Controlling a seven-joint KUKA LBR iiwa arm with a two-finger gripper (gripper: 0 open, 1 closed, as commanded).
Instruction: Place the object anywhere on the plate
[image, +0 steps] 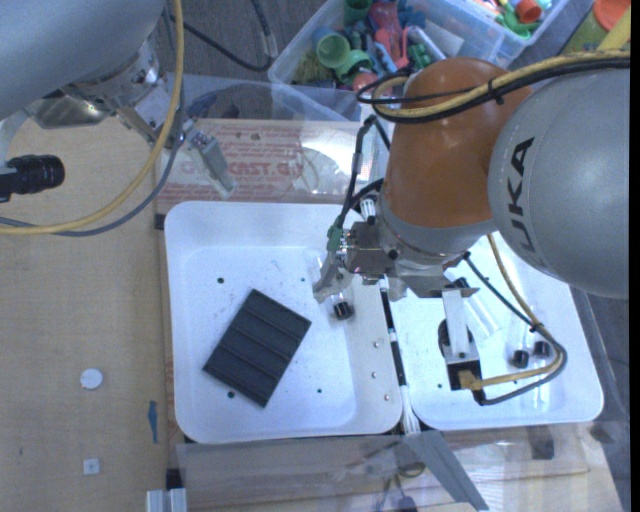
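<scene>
A black ridged rectangular slab (258, 346) lies flat and turned at an angle in the left white bin (195, 260), toward its front left. My gripper (335, 290) hangs over that bin's right side, close to the wall between the two bins, up and to the right of the slab and apart from it. A small dark piece (343, 310) sits right at the gripper's lower tip; I cannot tell whether it is held or resting on the bin floor. The bulky orange and grey wrist hides the gripper's upper part.
The right white bin (575, 385) lies under the arm, which covers most of it. Behind the bins are a printed cardboard sheet (260, 165) and a clear tub of coloured toys (400, 40). Wooden bench spreads to the left.
</scene>
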